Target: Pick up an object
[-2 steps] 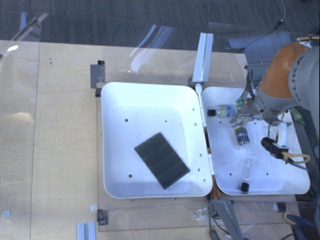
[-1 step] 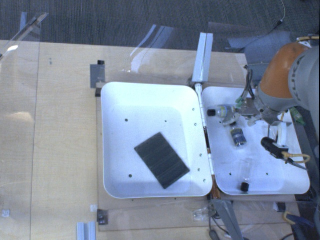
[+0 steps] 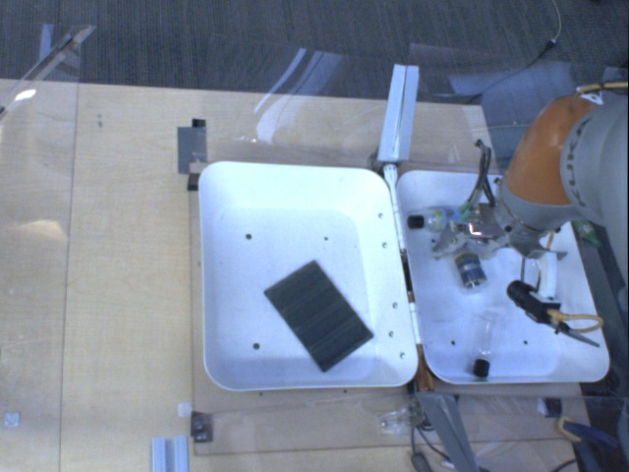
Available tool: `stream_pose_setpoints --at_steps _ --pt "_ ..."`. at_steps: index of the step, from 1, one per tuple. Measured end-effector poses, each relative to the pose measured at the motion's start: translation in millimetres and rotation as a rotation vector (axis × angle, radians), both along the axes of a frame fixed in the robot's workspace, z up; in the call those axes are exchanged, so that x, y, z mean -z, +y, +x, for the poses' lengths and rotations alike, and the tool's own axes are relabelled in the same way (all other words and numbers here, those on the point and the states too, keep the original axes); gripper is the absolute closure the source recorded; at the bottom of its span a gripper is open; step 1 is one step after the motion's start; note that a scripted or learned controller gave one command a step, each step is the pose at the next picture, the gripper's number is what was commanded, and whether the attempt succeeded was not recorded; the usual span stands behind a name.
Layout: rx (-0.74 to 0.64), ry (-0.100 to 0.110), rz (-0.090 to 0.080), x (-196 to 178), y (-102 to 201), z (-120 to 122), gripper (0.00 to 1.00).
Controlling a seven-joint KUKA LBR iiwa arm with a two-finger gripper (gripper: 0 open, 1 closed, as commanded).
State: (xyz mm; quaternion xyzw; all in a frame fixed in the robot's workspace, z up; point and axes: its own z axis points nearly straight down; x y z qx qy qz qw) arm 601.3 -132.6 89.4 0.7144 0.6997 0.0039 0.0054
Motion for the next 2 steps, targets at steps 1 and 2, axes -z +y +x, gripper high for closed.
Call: stream_pose_setpoints --at_steps 1,2 --pt "-0.001 -0.001 -0.001 -0.2 -29.4 -23.6 0.0" --pt "-0.003 -0.011 -0.003 -13.3 -28.8 -20.1 1.0"
